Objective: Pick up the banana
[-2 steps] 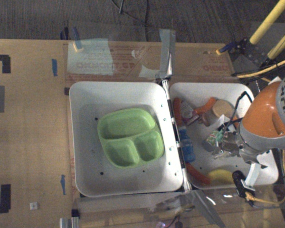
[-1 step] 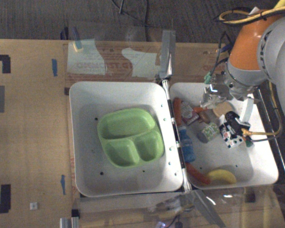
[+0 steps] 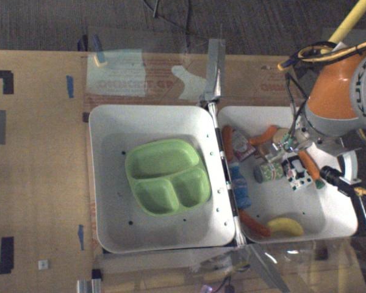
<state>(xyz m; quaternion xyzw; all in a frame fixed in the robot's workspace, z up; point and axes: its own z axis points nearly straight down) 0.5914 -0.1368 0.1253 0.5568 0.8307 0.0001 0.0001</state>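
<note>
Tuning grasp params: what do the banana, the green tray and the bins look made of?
Banana: likely toy plastic, smooth uniform yellow with a soft sheen; real fruit not ruled out.
Green tray: moulded plastic, matte, with three rounded compartments.
Bins: white plastic or coated metal, smooth; I cannot tell which.

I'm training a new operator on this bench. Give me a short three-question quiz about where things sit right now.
1. True or false: the banana lies in the right bin.
2. The green divided plate sits in which bin? A) left B) right
3. Fill in: the banana lies near the right bin's ____ edge in the camera view.

Key: 1 true; 2 A, the left bin; 3 bottom.
</note>
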